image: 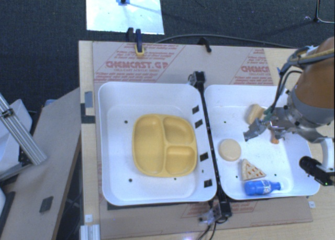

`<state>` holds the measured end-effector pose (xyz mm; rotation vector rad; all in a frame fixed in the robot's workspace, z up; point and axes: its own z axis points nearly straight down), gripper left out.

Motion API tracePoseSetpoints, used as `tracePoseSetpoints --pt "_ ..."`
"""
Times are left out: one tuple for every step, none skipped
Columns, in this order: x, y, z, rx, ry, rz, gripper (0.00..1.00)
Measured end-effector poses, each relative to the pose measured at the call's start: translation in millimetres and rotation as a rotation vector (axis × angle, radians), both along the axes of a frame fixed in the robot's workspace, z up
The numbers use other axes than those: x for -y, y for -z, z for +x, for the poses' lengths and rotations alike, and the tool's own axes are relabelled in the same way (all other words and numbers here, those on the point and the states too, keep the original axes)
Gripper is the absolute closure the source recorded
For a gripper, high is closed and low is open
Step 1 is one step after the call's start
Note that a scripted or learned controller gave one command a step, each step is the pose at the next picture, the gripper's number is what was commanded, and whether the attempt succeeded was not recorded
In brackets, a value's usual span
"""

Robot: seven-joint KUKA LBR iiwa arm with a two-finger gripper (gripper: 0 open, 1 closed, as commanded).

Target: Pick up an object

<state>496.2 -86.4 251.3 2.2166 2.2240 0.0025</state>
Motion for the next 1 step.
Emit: tracePoseSetpoints --pt "-3.7 61.2 -2.9 -0.004 0.002 0.001 0.00"
